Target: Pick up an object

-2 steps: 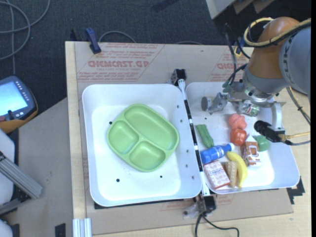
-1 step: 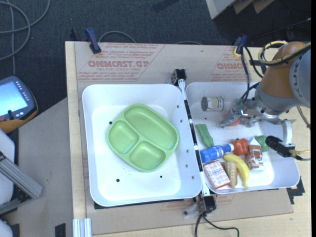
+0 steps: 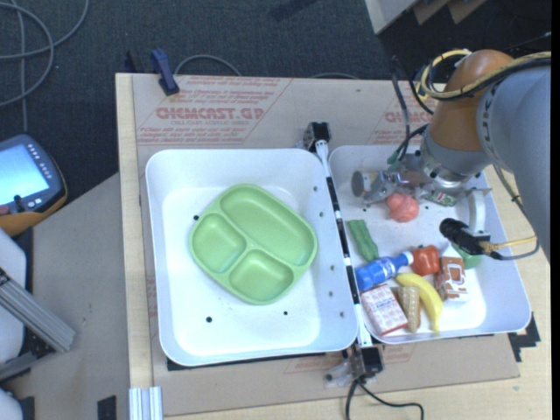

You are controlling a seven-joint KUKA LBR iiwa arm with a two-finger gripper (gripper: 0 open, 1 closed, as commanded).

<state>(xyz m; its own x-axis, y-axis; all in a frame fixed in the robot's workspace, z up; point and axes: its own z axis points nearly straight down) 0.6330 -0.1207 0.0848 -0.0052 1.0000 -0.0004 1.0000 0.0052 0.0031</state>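
Nearest the camera, in the right white bin [image 3: 507, 309], lie a small red-and-white carton [image 3: 382, 309], a yellow banana [image 3: 423, 297], a blue-capped bottle [image 3: 379, 271] and a green pod [image 3: 361, 237]. Farther back, the gripper [image 3: 404, 191] hangs just above a pink round fruit [image 3: 402, 206]; I cannot tell how its fingers stand. On the left, a green divided plate [image 3: 254, 243] sits in the left white bin [image 3: 166, 261].

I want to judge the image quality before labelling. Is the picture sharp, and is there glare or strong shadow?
Camera view: light is even and soft; the green divided plate is fairly sharp with a faint shadow. The white bin rim is bright but not blown out. Small items beside the banana are blurry, and the gripper is indistinct.
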